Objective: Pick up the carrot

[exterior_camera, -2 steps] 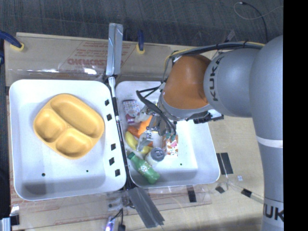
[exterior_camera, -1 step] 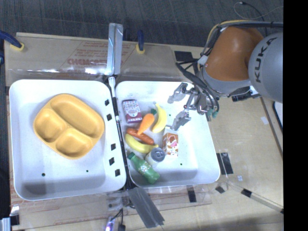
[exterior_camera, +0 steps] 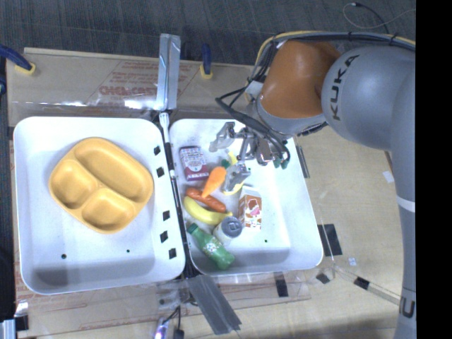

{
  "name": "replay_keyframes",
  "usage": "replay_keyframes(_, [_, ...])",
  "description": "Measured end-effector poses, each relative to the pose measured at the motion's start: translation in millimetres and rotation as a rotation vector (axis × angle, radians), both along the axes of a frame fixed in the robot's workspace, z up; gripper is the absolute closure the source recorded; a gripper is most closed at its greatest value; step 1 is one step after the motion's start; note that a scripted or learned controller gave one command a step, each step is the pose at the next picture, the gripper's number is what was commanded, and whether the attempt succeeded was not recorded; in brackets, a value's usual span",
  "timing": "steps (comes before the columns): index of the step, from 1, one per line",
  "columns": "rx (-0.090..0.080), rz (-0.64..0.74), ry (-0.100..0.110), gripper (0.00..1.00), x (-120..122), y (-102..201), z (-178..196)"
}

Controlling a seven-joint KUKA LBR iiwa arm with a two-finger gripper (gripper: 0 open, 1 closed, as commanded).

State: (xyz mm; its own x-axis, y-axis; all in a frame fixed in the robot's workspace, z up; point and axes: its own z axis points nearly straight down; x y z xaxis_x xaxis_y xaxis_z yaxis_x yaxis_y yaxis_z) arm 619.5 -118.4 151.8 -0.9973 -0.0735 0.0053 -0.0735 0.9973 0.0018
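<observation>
In the right-hand shallow white bin point(exterior_camera: 300, 224), the tapered orange carrot point(exterior_camera: 214, 181) lies among packets, touching a yellow banana point(exterior_camera: 201, 211). The metal two-finger gripper point(exterior_camera: 235, 162) hangs just beside it, fingers apart, clasping nothing.

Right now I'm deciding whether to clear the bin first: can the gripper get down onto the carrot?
Probably yes. The gripper hangs right by the carrot, whose top is uncovered, though the banana and red can crowd it.
</observation>
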Motion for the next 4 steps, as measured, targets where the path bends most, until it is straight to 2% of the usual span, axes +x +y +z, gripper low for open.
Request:
replay_keyframes(1, [-0.003, 0.225, -0.013, 0.0, 24.6, 9.5, -55.2])
replay_keyframes(2, [-0.005, 0.439, -0.023, 0.0, -36.7, -1.0, -53.7])
replay_keyframes(3, [-0.003, 0.441, -0.028, 1.0, -33.3, 0.8, -44.1])
replay_keyframes(4, [-0.002, 0.444, -0.026, 1.0, -32.2, 1.8, -37.6])
